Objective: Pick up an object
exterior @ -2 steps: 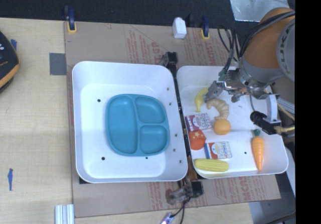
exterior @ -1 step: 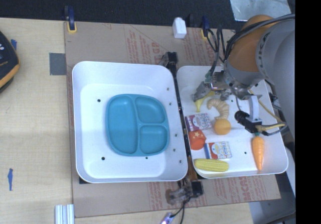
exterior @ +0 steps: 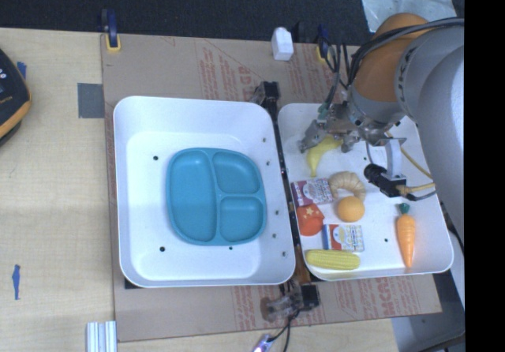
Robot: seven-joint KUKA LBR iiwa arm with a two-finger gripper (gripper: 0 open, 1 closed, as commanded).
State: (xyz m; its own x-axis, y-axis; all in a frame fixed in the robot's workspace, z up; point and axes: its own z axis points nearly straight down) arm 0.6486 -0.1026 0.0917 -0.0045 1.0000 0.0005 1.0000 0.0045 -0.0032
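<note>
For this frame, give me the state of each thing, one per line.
Gripper: low over the right bin's far end, at the banana.
Banana: lying in the right bin, under the gripper.
Croissant: lying flat, touching the orange.
Carrot: lying flat, apart.
Corn: lying at the near edge.
Blue tray: flat in the left bin.

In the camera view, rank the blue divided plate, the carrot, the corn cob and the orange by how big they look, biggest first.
1. Blue divided plate, by far the largest.
2. Carrot and corn cob: they look about alike in length, so I won't rank one over the other.
3. Orange, the smallest.
</note>
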